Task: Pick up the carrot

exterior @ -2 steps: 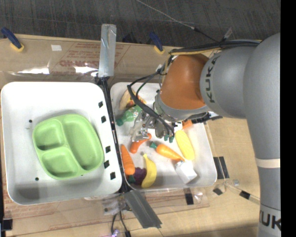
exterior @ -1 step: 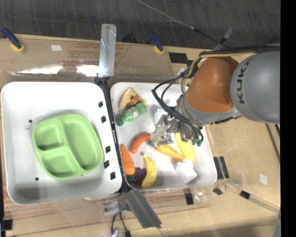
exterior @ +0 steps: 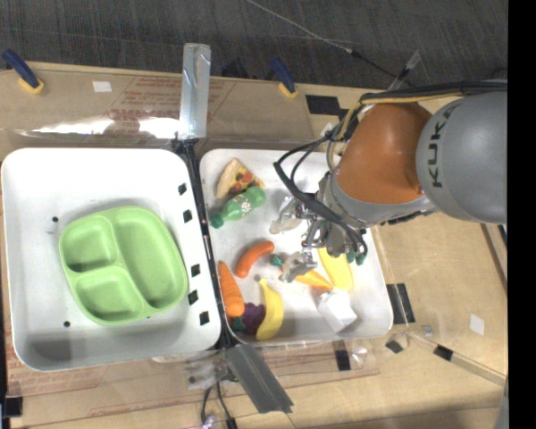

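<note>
The gripper [exterior: 297, 262] hangs over the middle of the right bin [exterior: 366, 315], below the arm's orange band [exterior: 381, 155]. Its metal parts merge with the cables and toy food under it, so how far it is open and whether it grips anything cannot be made out.

The carrot [exterior: 230, 290] lies to the camera-left of the gripper and slightly nearer the camera, close along the bin's left wall, well apart from the tool. Its lower end meets a dark purple item [exterior: 249, 315] whose shape is hard to read.

Between carrot and gripper lies a red-orange sausage-shaped piece [exterior: 254, 257]. A banana [exterior: 271, 308] lies nearer the camera than the gripper. A yellow block [exterior: 338, 269] and a white block [exterior: 338, 310] sit just to the tool's camera-right, partly covered by the wrist. A pizza slice [exterior: 235, 178] and a green item [exterior: 239, 206] lie farther up the bin.

The left bin [exterior: 27, 195] holds a green divided plate [exterior: 121, 262], far to the gripper's camera-left.

The arm's grey body [exterior: 469, 155] is cut off at the right.
</note>
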You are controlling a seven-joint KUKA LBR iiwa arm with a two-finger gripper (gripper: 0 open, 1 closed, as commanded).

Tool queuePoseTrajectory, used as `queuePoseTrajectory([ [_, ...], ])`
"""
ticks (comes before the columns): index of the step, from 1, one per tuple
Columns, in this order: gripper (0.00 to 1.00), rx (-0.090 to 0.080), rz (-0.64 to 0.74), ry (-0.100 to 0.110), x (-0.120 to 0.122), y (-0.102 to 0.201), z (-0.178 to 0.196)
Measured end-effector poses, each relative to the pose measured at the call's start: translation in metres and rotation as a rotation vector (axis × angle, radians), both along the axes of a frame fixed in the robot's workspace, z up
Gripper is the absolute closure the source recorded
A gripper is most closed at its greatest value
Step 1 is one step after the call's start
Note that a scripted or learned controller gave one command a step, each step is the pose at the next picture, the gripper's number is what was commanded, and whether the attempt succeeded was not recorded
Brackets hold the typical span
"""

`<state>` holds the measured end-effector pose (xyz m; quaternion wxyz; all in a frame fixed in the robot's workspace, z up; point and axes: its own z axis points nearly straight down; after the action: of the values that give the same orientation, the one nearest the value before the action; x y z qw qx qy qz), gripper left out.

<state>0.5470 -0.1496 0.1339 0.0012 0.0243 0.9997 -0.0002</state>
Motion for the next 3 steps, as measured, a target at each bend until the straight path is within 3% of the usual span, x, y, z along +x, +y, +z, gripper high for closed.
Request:
queuePoseTrajectory([
  [1,0.00,0.002,-0.343,0.004,-0.019,-0.022,-0.042],
  [2,0.00,0.001,-0.067,-0.001,0.003,-0.001,-0.041],
  [3,0.00,-0.004,-0.426,-0.001,-0.029,0.045,-0.042],
])
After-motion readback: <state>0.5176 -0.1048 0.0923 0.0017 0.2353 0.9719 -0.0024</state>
